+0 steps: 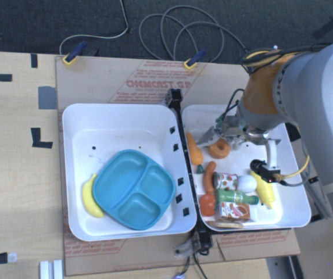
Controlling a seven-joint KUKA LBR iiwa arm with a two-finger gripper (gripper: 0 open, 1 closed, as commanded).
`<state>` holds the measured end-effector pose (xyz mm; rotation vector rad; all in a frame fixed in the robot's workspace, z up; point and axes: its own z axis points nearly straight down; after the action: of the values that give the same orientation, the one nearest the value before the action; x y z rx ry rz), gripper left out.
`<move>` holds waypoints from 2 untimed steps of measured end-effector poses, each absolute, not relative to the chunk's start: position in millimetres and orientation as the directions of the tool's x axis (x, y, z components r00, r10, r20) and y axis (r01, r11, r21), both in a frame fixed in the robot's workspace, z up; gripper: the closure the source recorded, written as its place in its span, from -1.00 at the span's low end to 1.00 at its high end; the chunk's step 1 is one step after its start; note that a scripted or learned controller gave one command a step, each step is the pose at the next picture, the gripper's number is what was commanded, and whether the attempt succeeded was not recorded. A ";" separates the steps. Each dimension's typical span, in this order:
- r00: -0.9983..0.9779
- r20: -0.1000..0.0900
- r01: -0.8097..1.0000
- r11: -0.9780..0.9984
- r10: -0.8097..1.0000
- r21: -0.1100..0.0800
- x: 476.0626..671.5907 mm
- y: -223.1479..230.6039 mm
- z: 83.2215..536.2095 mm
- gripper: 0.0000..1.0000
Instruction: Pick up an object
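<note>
The right bin (294, 211) holds several toy foods. A brown doughnut (219, 149) lies near its upper middle, with an orange carrot (194, 150) to its left by the divider. My gripper (218, 136) hangs just above the doughnut's upper edge, reaching in from the right under the orange wrist band. Lower in the bin lie a red sausage (209, 175), a strawberry-print box (228, 182), a white egg (247, 183), a yellow piece (265, 192), a green bottle (236, 197) and a red tomato (207, 204). Nothing visibly sits in the gripper.
The left bin (79, 121) holds a blue divided plate (134, 188) and a yellow banana (90, 197) tucked at its left edge. A black divider (181, 150) separates the bins. My arm's grey body covers the right bin's upper right corner. Cables lie on the dark floor behind.
</note>
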<state>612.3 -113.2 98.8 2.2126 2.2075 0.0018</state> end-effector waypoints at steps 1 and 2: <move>0.009 -0.017 1.000 -0.009 1.000 0.022 560.5 -118.6 90.5 -1.00; -0.001 -0.003 1.000 0.001 1.000 0.004 620.2 -109.0 86.0 -1.00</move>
<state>620.2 -109.0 86.0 2.2161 2.2194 0.0009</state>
